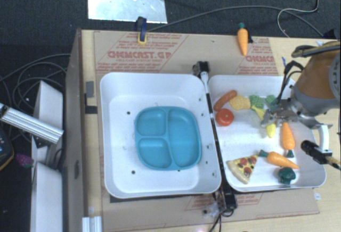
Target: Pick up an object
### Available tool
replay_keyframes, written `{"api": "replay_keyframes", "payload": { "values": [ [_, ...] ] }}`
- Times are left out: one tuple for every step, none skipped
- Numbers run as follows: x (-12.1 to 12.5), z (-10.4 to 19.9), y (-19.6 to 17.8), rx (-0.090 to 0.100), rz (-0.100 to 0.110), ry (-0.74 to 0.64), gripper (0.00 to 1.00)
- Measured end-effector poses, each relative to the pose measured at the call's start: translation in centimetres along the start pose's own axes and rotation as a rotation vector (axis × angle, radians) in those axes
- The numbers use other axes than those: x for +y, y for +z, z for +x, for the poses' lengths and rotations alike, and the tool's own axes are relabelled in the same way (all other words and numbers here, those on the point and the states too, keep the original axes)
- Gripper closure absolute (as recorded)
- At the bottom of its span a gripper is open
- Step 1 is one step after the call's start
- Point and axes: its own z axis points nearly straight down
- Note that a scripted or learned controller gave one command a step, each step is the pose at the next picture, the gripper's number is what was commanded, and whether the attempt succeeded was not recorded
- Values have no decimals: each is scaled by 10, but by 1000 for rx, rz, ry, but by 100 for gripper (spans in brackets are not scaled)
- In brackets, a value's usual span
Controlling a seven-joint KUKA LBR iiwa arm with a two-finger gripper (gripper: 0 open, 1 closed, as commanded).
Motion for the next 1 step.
{"api": "replay_keyframes", "payload": {
  "values": [
    [-19,100,-122,2,0,-3,100]
  ]
}}
